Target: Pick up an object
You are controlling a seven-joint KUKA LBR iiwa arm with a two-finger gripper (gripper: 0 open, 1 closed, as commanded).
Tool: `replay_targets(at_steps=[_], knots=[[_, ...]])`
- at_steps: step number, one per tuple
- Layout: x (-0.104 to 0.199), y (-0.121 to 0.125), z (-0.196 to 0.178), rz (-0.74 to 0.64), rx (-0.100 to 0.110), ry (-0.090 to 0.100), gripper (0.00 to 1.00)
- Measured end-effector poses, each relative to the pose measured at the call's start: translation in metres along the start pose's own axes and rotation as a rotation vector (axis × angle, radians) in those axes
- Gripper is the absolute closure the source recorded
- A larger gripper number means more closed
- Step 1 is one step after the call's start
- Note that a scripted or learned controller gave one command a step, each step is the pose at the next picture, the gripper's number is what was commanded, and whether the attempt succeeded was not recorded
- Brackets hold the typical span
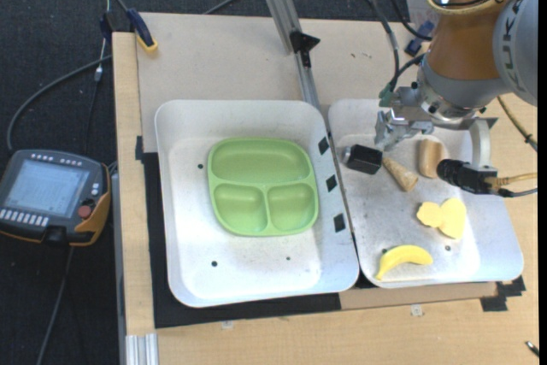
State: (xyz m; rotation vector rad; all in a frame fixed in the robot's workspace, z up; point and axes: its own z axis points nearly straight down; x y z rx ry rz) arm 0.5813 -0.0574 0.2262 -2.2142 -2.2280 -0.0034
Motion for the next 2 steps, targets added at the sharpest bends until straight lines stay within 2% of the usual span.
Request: replay_targets(at_steps=[1,2], knots=[[0.049,-0.006,-0.008,0.0,0.001,0.001,1.0],[0.109,0.002,-0.006,-0.001,0.0,0.001,1.0]])
